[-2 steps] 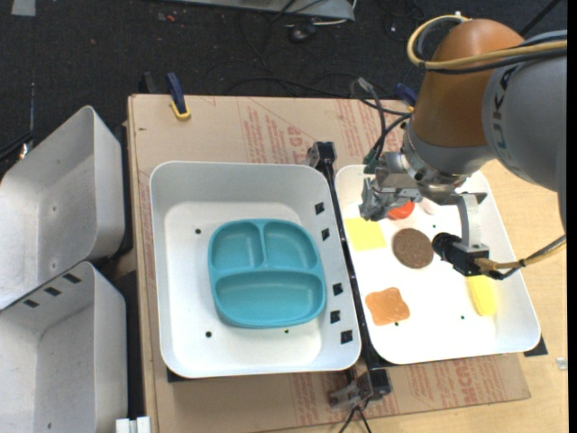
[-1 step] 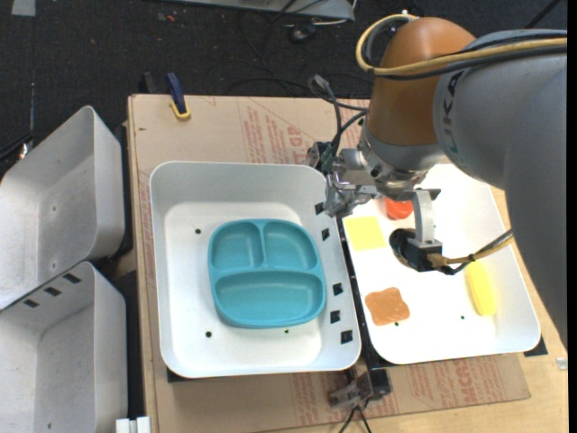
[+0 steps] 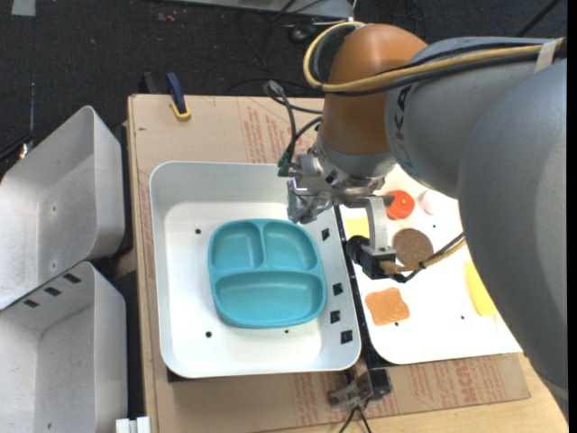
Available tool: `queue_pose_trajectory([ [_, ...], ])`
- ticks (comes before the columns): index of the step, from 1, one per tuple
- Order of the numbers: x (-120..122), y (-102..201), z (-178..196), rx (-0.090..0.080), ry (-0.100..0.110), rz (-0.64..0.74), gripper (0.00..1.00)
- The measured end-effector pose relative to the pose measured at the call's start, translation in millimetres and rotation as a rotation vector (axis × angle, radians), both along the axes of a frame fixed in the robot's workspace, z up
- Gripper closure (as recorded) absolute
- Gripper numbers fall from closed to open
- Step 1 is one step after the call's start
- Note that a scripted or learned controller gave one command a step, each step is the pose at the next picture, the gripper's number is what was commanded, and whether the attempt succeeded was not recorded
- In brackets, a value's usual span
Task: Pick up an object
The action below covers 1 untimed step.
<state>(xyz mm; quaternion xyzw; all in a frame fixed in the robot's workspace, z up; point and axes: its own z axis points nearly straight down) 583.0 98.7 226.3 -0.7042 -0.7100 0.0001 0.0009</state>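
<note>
Risk lies at the shallow rim: the pincer point(image 3: 306, 204) hangs over the upper right edge of the turquoise three-compartment plastic plate point(image 3: 267, 272) in the left white bin point(image 3: 176, 269); fingers could skid off. Its opening cannot be told.

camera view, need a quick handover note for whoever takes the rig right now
Hand: low over the back right corner of the left bin, near the wall between the bins; its fingers are too hidden to tell open or shut, and nothing shows in it.
Things: teal tray flat in the left bin. In the right bin: brown disc, orange slab, red-orange piece, yellow strip partly under the arm.
Done: nothing visibly picked.
Left: grasp one object and lift it clear.
</note>
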Motion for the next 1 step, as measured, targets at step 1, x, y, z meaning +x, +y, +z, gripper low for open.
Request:
queue_pose_trajectory([
  [1,0.4,-3.8,0.6,-0.002,-0.001,-0.005,0.00],
])
